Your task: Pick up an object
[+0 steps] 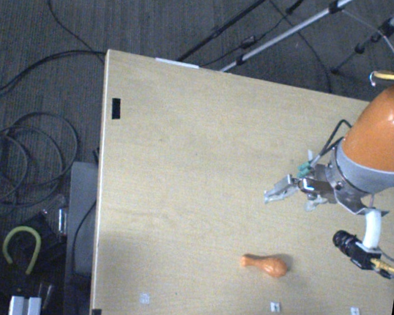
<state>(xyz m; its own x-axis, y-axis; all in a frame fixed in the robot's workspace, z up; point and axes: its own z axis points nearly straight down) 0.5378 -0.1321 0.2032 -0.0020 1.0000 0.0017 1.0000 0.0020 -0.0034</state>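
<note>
claw [280, 192] hangs near the tabletop [177, 187] right edge, fingers spread narrowly, holding nothing. orange pear-shaped object [266, 265] lies loose toward the near edge, apart from the claw, likely the target.

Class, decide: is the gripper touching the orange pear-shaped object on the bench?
Apart. The camera view shows the gripper up and right of the orange object, with a clear strip of bare bench between them.

One orange pear-shaped object [266, 265] lies on one wooden bench top [196, 160], with one arm [380, 145] above.
</note>
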